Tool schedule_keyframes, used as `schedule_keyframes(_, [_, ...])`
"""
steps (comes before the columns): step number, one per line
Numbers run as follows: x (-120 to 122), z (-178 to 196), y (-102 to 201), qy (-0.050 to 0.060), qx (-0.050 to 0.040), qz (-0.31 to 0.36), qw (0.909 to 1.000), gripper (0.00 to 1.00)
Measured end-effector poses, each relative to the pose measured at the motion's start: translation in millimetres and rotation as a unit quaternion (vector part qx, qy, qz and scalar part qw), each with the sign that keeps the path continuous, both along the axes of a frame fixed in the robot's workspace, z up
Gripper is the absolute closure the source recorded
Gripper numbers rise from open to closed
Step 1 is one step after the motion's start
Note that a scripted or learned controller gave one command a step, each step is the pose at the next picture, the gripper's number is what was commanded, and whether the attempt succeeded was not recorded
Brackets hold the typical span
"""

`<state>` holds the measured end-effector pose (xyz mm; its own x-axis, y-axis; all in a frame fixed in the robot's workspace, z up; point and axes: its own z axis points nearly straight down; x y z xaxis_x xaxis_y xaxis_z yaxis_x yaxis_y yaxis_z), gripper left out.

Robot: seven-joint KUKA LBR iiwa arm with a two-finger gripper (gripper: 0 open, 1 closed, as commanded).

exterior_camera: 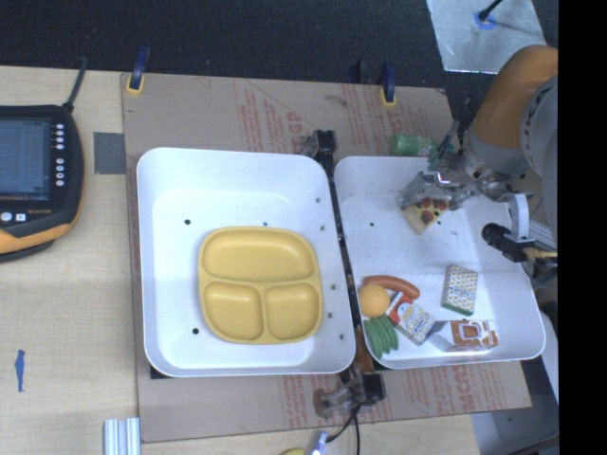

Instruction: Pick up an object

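Nearest us on the table [66, 292] we see cardboard [237, 410] under two white bins [161, 254], then food toys crowding the right bin's front, a pizza-slice toy [423, 215] beneath the claw [429, 190], whose grip we cannot tell, and dark floor [237, 17] beyond.
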<state>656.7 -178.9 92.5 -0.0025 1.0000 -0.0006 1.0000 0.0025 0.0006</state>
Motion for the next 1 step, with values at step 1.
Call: schedule_keyframes(1, [2.4, 14.8, -0.9, -0.003, -0.0013, 0.002, 1.0, 1.0])
